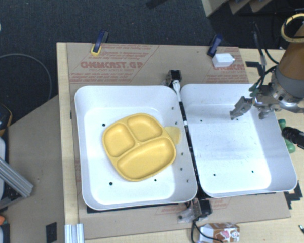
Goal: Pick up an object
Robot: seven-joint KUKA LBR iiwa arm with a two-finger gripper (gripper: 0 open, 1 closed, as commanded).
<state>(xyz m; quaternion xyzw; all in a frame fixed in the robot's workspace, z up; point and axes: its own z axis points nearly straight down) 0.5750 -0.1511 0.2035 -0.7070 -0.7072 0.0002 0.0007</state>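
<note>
A yellow divided plate with three compartments lies in the left bin, filling most of its floor. A pale yellow piece pokes out from under the plate's right edge. My gripper hangs over the upper right part of the right bin, well away from the plate. It is open, with its two dark fingers spread apart and nothing between them.
The two bins meet at a black seam down the middle. A small white block and blue clamps sit on the cardboard behind the bins. A green-tipped tool lies at the right bin's edge.
</note>
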